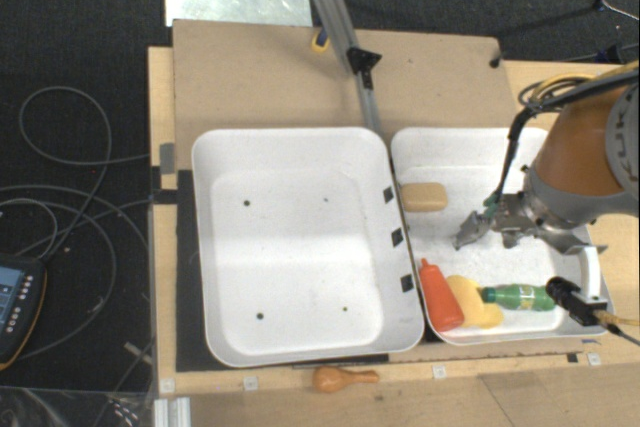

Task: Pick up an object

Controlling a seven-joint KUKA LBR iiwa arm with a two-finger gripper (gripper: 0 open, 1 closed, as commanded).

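The right white bin [450, 155] holds a tan block [424, 197] at its left wall. Along its front edge lie a red bottle [440, 295], a yellow object [473, 301] and a green bottle [520, 296]. My gripper [492, 225] hangs over the middle of this bin, right of the tan block and above the green bottle. Nothing shows in its grasp. The arm's orange band [590, 155] sits above it at the right.
The left white bin [290, 150] stands beside the right one, with black clips [397, 237] along the shared wall. A brown pear-shaped object [345, 377] lies on the bench in front of the left bin. A slanted metal pole [335, 5] crosses the back.
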